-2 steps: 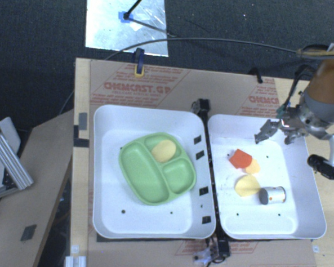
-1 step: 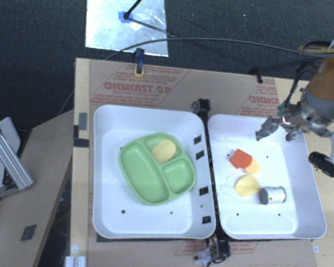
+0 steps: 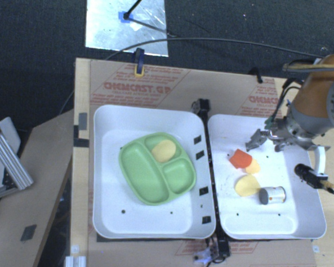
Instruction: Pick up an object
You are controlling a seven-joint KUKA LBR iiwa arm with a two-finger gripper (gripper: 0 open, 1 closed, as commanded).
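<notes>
Arm (image 3: 322, 94) cut off at the right edge, upper links out of frame. Gripper (image 3: 256, 140) a dark blur over the right bin (image 3: 274, 227), finger gap too indistinct to judge. Far corner of that bin's rim hidden beneath the wrist. Small yellow piece (image 3: 253, 167) half tucked under the orange block (image 3: 240, 158), shape unclear. Metal frame (image 3: 5, 154) clipped by the left edge. Lettering on the brown board (image 3: 141, 86) blurred, only partly readable.
</notes>
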